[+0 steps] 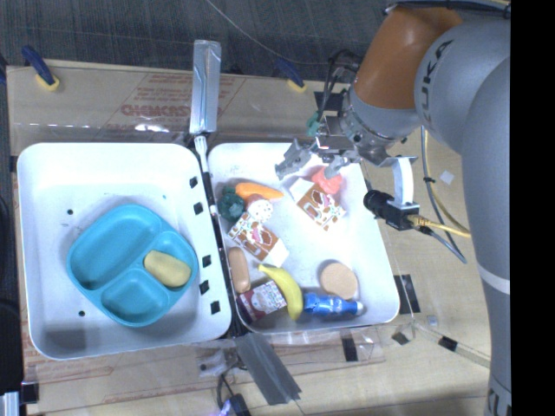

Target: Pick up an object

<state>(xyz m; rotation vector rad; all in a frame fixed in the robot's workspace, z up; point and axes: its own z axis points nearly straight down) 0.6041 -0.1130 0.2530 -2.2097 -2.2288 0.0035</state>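
Pink toy [329, 180], a small rounded piece at the far end of the right bin [375, 258], sits right under the gripper [323, 157] and looks the likeliest target; it seems light and hard-shelled, probably smooth plastic, so a pinch across its narrow middle should hold better than one on its rounded ends. Whether the claw is released or clenched cannot be told, since the wrist body and cabling cover it. Touching the pink toy on its near side lies a small printed snack box [319, 204], stiff and flat-sided, easy to nudge by accident. Farther left in the same bin are an orange carrot [258, 191], a dark green toy [231, 204] and a second printed carton [254, 234]. Nearer the front edge lie a sausage [238, 269], a banana [286, 288], a small red-labelled pack [264, 300], a blue wrapped item [329, 305] and a round bun [338, 279], packed close together. The left bin [43, 232] holds a blue divided plate [108, 254], with a yellow potato-like toy [167, 268] resting in one of its compartments.
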